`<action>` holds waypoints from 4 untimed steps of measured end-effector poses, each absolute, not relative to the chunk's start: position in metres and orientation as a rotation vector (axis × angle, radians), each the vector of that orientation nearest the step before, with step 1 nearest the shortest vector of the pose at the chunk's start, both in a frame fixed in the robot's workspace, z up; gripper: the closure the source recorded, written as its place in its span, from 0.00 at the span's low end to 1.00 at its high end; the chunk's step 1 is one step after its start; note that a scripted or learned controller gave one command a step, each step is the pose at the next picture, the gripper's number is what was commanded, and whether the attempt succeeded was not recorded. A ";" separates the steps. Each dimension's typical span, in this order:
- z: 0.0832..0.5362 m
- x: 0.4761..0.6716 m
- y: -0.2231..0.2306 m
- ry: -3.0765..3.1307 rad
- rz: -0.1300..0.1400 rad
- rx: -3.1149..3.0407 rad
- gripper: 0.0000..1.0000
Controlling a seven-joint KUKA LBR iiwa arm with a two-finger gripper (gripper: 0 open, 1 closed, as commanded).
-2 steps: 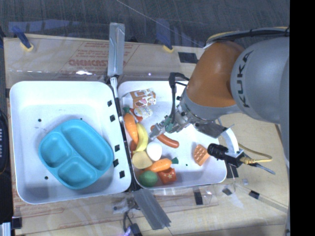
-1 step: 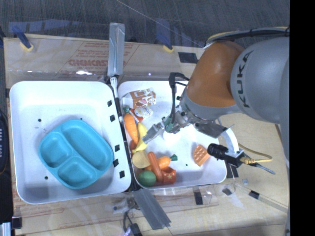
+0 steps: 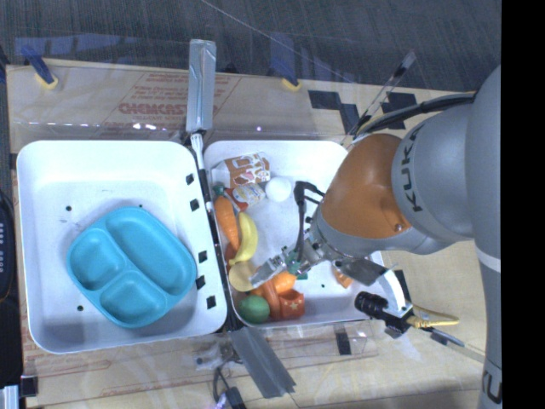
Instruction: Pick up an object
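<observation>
Tool [image 3: 285,265]: lowered into right bin [image 3: 375,313], grip state cannot be told | Target: orange toy [image 3: 281,295] lies just beneath, near green ball [image 3: 253,308] | Handling: probably light, stiff, smooth plastic; best taken across its narrow middle.

Arm [image 3: 443,177] clad in smooth grey casing, rounded in section. Dark "KUKA" lettering is seen on the grey shell. A broad glossy orange band [image 3: 366,186] is fitted above the wrist. Black cables [image 3: 302,203] are routed beside the wrist. Metallic gripper [image 3: 285,267] hardware noted below.
</observation>
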State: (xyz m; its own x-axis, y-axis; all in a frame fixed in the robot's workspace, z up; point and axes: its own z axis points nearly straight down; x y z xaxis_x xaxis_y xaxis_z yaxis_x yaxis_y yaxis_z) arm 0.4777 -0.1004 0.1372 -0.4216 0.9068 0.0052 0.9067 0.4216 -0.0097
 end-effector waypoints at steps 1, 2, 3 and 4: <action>0.092 0.477 -0.101 -2.732 -0.001 -1.544 0.00; 0.194 0.499 -0.042 -3.010 -0.002 -0.916 0.00; 0.191 0.477 -0.063 -2.963 0.001 -1.039 0.00; 0.091 0.477 -0.094 -3.092 -0.001 -0.551 0.00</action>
State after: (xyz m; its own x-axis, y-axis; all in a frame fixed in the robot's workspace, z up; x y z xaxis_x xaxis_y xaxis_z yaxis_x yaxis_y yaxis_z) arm 0.4768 -0.0943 0.0910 -0.9385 0.3453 0.0008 0.3453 0.9385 0.0005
